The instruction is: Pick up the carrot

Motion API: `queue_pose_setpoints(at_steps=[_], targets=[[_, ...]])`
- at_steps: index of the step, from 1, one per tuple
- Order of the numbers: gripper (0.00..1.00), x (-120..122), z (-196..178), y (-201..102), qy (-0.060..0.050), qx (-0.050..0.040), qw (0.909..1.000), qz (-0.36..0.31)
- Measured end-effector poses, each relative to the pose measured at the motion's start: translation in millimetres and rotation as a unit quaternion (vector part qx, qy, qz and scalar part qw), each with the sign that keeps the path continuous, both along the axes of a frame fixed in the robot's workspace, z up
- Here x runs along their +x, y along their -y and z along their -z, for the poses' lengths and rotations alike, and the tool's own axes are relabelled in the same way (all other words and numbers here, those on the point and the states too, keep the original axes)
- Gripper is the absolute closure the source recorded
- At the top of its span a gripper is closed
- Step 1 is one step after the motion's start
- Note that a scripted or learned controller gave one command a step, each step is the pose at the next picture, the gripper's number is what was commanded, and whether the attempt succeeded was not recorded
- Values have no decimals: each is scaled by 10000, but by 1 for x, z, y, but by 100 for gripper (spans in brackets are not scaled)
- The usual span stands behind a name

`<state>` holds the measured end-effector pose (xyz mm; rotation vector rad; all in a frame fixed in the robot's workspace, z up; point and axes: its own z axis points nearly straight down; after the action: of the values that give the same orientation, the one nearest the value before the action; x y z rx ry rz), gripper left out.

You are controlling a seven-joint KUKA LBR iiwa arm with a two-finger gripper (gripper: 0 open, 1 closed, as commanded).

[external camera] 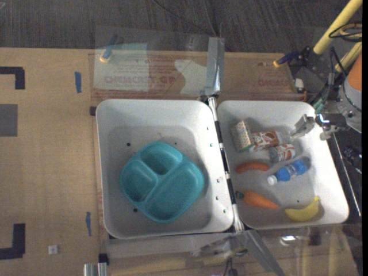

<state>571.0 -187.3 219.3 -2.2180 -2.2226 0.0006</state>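
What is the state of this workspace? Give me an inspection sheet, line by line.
Surface: bench bearing two white bins, left bin and right bin, side by side.
Job's things: carrot lying in the right bin near its front left corner, apart from the gripper.
Clutter: teal divided plate in the left bin; in the right bin a small carton, a second carton, a can, a sausage, a blue bottle and a banana.
Grippers: gripper over the right bin's far right corner, holding nothing.
Cables: black cable on the floor beyond the bench.
Surroundings: grey carpet; blue tape marks on the bench.
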Motion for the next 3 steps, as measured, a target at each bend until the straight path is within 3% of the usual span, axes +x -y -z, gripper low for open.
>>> queue_pose_setpoints(at_steps=[1,2,3], targets=[[0,43,7,-29,29,-16,9989,-472],[0,-28,85,-45,10,-5,9991,-434],[0,-79,122,-77,-2,3,9936,-1128]])
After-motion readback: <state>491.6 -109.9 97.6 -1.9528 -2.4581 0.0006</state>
